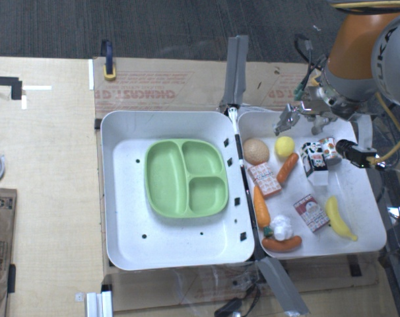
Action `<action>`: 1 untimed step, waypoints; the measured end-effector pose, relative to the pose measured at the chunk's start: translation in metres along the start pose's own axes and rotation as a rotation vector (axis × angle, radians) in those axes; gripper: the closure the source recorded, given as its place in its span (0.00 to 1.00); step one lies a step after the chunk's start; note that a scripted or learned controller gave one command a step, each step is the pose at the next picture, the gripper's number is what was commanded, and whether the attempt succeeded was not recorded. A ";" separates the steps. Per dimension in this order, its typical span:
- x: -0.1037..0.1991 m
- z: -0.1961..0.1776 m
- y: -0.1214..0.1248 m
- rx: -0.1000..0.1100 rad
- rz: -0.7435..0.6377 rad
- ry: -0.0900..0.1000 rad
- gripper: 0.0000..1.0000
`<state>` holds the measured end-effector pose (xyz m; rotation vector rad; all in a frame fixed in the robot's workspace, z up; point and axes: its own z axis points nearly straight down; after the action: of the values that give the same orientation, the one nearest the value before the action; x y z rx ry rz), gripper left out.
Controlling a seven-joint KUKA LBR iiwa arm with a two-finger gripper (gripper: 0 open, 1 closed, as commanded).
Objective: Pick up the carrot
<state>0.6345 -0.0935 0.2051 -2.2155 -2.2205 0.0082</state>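
Observation:
The carrot (261, 207), orange and tapered, lies lengthwise along the left wall of the right bin (368, 240), just below a small red-and-white carton (265, 179). My gripper (291, 118) hangs over the bin's far edge, above and slightly behind a yellow lemon (284, 145). It stands well away from the carrot, toward the back, and nothing shows in it. The grey arm with its orange band (362, 41) reaches in from the upper right.
The right bin also holds a brown potato (255, 150), a shorter orange-red piece (288, 168), a milk carton (319, 154), another small carton (311, 212), a banana (338, 219), a white garlic bulb (281, 228) and a sausage (282, 244). A green divided plate (185, 177) sits in the left bin (121, 236).

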 end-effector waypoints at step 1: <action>0.025 -0.042 0.005 -0.003 -0.052 -0.001 0.00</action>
<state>0.6395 -0.0681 0.2473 -2.1589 -2.2795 0.0057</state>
